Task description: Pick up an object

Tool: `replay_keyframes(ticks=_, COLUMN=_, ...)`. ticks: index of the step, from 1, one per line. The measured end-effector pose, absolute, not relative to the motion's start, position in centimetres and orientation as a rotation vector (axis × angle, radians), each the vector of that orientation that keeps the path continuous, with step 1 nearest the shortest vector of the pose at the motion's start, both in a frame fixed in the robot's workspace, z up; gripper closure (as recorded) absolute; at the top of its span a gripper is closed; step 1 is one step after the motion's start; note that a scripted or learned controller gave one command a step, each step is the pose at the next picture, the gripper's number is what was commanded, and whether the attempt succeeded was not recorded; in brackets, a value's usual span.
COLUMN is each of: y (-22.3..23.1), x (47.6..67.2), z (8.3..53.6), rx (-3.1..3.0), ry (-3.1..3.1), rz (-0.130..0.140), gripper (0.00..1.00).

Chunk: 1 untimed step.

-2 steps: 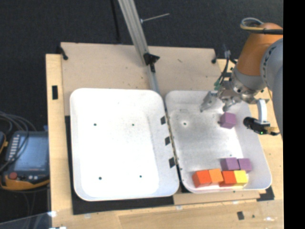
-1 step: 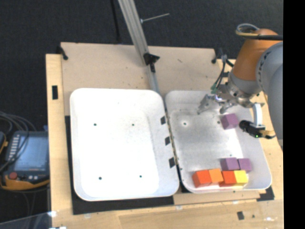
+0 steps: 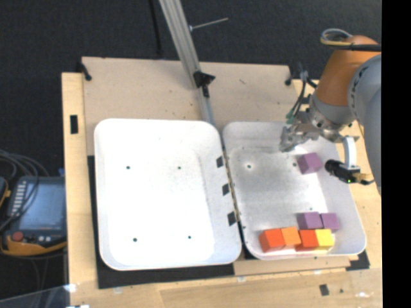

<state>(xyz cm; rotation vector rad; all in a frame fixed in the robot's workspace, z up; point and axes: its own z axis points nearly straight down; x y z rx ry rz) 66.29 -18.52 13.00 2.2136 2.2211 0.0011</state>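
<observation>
Down at the near edge of the right bin [image 3: 359, 239], a tidy row of small matte blocks sits against the rim: an orange-red block [image 3: 271, 239], a lighter orange block [image 3: 291, 237], a red-orange block [image 3: 309, 239] and a yellow block [image 3: 324, 238], all touching side by side, square-edged and plain-faced. Just behind them, two purple blocks [image 3: 320, 221] sit pressed together. The bin itself is shallow, white and smooth like moulded plastic, with rounded corners and a floor speckled grey with scuffs. Beside it, the left bin [image 3: 109, 172] is the same rounded white shape, marked with a few small dark dots. Both rest on a pale, wood-toned counter [image 3: 141, 88] with a dark mat under the bins. Further back in the right bin, a lone purple block [image 3: 309, 163] lies tilted, well apart from the cluster. Just behind and to its left hangs the end effector [image 3: 290, 138], metallic grey, low over the bin's far part; how far it is open cannot be told, and nothing is visibly between its tips. Above it the arm's orange band [image 3: 337, 76] looks glossy and rounded. A slanted ribbed metal rail [image 3: 183, 37] rises at the back. No readable writing anywhere.
</observation>
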Motion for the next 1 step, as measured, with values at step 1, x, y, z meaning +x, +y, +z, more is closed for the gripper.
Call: replay_keyframes(ticks=1, y=-19.22, x=67.29, z=18.44, rx=2.209, ry=2.223, rz=0.005, gripper=1.0)
